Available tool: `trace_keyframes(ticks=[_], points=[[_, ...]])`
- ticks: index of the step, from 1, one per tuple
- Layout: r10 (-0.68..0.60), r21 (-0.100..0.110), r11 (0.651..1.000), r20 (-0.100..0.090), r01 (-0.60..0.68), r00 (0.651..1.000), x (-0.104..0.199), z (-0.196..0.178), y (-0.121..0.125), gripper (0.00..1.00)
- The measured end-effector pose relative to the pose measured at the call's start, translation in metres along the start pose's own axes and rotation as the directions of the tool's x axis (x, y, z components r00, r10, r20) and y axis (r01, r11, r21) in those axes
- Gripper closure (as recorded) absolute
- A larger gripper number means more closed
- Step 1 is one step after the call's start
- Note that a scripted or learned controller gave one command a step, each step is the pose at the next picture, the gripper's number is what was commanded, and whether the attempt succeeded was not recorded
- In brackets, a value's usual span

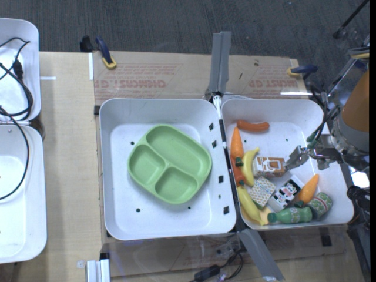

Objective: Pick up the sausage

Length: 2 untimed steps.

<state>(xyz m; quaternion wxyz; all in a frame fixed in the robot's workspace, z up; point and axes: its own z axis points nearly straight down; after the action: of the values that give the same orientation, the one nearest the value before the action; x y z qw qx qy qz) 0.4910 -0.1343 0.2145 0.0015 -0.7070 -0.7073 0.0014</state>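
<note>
Wooden bench (70,157), two white bins (114,175) (276,113) side by side, cardboard sheet (164,78) behind

Two bins (108,157) — one plate (170,164), one sausage (252,126), two carrots (236,143), two bananas (249,164), one bottle (292,216), one can (321,204) — plus three small cartons (269,166).

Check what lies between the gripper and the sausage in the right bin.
In the camera view, bare white bin floor separates the gripper from the sausage. The small carton sits just below that line, beside the gripper.
</note>
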Motion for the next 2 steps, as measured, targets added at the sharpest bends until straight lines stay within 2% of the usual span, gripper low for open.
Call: trace_keyframes(ticks=[1, 2], points=[[-0.053, -0.001, 0.999, 0.001, 0.053, 0.999, -0.008, 0.080, 0.075, 0.00], [-0.313, -0.004, 0.950, 0.003, 0.313, 0.950, 0.017, 0.112, 0.119, 0.00]])
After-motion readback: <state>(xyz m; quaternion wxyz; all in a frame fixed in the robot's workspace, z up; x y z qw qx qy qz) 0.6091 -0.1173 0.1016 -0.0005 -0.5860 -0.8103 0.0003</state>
